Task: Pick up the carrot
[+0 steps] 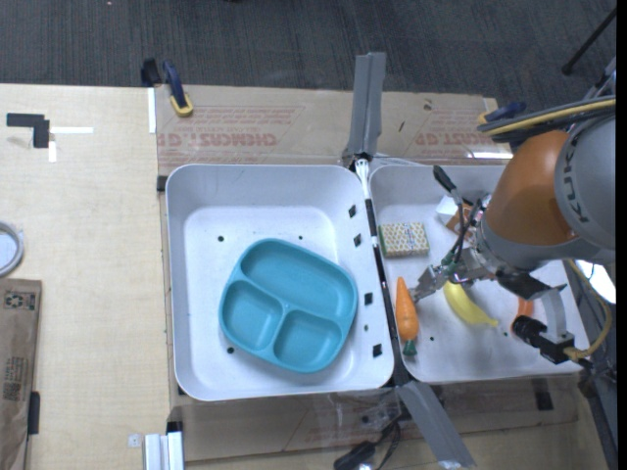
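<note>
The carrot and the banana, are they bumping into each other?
Apart. The camera view shows white bin floor between the carrot, lying along the right bin's left wall, and the banana further right.

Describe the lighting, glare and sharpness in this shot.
Camera view: even overhead light; soft shadows under the blue plate; a bright glare patch at the right bin's right edge; carrot and banana sharp; the orange band of the arm looks slightly soft.

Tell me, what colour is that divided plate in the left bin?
Light blue plate, seen in the camera view.

Grey arm [593, 179] (orange wrist band)
</note>
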### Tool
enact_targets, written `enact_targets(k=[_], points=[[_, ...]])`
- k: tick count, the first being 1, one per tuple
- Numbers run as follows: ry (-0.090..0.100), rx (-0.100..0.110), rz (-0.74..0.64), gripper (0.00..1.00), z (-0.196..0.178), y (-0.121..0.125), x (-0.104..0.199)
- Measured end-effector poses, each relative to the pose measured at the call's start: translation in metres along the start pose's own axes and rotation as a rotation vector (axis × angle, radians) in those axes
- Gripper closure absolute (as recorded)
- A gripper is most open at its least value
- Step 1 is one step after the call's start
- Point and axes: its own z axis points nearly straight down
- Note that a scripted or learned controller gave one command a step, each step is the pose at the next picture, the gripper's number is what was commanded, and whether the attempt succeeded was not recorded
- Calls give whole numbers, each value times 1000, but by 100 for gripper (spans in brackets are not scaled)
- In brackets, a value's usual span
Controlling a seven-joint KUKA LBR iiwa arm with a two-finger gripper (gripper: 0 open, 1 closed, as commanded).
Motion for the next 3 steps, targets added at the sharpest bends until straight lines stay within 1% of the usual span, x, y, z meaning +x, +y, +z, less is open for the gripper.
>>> enact_targets(k=[1,2,3], points=[[0,1,4,100,-8,-1,-1],[-1,0,-126,100,-170,-15,68],[-1,0,-126,0,-170,-15,68]])
